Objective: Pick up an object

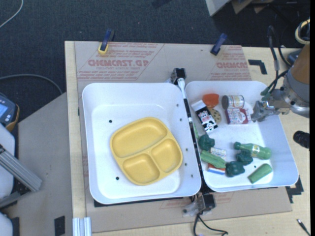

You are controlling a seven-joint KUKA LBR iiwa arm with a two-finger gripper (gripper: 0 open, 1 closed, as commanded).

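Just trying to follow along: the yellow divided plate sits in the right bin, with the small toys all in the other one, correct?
Not quite. The camera view shows the yellow divided plate in the left bin. The small toys are all in the other one, the right bin, as you said.

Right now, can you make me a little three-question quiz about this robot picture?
1. True or false: the yellow divided plate lies in the left bin.
2. Which bin holds the green bottle and the small can? A) left B) right
3. Fill in: the end effector is above the ____ bin's far right part.

Key: 1 true. 2 B, the right bin. 3 right.
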